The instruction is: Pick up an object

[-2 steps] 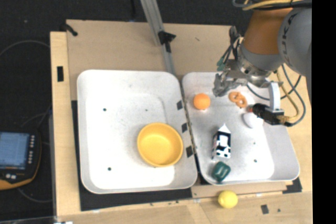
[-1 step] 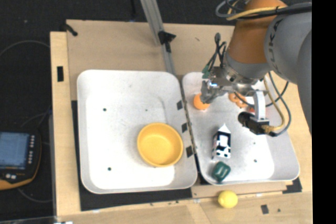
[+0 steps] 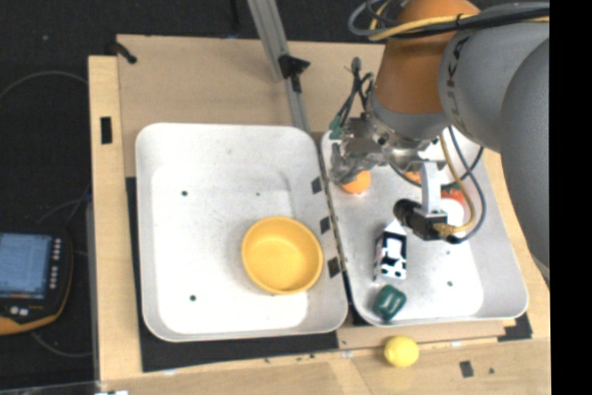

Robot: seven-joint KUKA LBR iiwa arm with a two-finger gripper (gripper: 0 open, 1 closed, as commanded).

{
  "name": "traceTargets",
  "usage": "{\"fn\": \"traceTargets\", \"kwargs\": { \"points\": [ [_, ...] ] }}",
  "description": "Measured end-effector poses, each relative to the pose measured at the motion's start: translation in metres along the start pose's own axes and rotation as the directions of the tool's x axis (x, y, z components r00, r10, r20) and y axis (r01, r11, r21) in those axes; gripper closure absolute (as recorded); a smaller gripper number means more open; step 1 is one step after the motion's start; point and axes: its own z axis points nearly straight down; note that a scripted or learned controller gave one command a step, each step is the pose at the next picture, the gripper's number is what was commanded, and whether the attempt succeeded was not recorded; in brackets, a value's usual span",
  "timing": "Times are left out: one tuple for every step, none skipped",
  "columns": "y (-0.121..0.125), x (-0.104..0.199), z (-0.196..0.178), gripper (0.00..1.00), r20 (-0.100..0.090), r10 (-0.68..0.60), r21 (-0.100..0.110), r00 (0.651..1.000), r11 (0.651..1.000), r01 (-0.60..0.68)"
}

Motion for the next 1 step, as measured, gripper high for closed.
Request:
{"fn": "traceTargets", "kwargs": {
  "points": [
    [-0.0166, 0.0514, -0.0154, 1.00, -0.002, -0.005, 0.000, 1.000, 1.000, 0.005]
  ]
}}
